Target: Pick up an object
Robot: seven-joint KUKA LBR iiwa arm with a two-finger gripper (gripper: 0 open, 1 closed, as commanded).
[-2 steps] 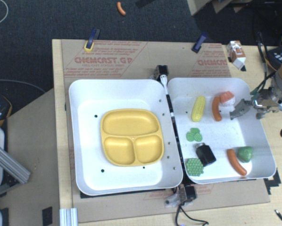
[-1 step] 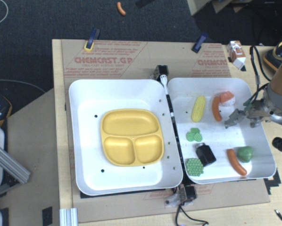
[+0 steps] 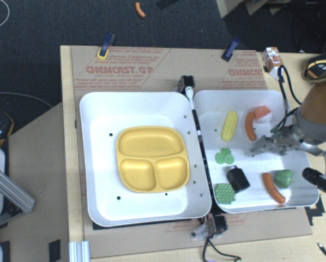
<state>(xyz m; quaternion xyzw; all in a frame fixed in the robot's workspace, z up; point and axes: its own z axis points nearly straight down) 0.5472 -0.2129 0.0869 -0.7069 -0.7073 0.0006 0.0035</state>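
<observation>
The right white bin (image 3: 206, 105) holds several toy foods. A yellow corn cob (image 3: 229, 125) lies at its upper middle, with a red sausage (image 3: 251, 126) beside it. A small green leafy piece (image 3: 224, 156) and a black block (image 3: 237, 179) sit near the left wall, and a green bumpy piece (image 3: 224, 192) lies in the front left corner. An orange sausage (image 3: 273, 188) and a round green piece (image 3: 283, 178) lie at the front right. My gripper (image 3: 259, 147) hovers low over the bin floor, just below the red sausage and above the orange one. Nothing shows in its grasp.
The left white bin (image 3: 97, 146) carries a yellow three-compartment plate (image 3: 152, 158). A black divider clip (image 3: 187, 83) sits between the bins at the back. Cables run along the right bin's far right corner (image 3: 283, 81). The arm's orange band (image 3: 321, 108) overhangs the right rim.
</observation>
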